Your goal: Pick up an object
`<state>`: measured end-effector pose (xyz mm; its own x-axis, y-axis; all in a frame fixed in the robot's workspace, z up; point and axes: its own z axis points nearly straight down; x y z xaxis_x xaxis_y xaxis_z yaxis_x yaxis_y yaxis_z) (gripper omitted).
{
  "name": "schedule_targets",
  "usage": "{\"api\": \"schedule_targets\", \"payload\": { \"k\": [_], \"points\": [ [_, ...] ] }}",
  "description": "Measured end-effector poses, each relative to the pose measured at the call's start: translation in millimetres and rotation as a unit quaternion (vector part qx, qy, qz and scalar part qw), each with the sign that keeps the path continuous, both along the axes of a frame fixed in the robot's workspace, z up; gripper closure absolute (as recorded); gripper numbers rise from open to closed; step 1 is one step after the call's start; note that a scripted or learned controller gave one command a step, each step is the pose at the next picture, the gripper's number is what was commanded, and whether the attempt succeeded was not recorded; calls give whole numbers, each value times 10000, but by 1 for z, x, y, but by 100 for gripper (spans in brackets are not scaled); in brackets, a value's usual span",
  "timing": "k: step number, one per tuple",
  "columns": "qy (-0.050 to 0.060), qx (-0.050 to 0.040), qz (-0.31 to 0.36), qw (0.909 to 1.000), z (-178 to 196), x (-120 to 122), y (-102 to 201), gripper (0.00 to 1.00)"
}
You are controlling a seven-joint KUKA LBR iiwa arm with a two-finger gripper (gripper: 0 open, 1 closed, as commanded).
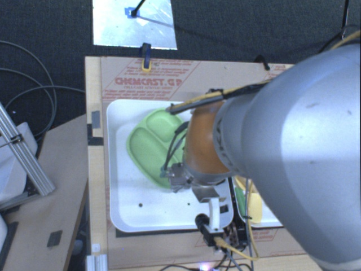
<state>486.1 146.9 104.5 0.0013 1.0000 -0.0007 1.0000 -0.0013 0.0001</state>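
A light green divided plate (151,145) lies tilted in the left white bin (121,168), against its far and middle part. The grey arm with its orange band (204,145) reaches in from the right and covers the plate's right side. The gripper sits low over the bin's near right part, around (189,184), next to the plate's near edge; its fingers are hidden under the wrist. A yellow thing (255,203) and a bit of green show in the right bin beside the arm.
The bins rest on a cardboard sheet (152,78) with red print. A shiny metal square (134,16) lies beyond it. Cables run over the dark floor at left, and a metal rail (22,157) leans at the left edge.
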Motion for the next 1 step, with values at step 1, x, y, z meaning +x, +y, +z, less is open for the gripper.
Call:
{"api": "schedule_targets", "payload": {
  "k": [1],
  "points": [
    [2,9,34,10000,-19,74,20,100]
  ]
}}
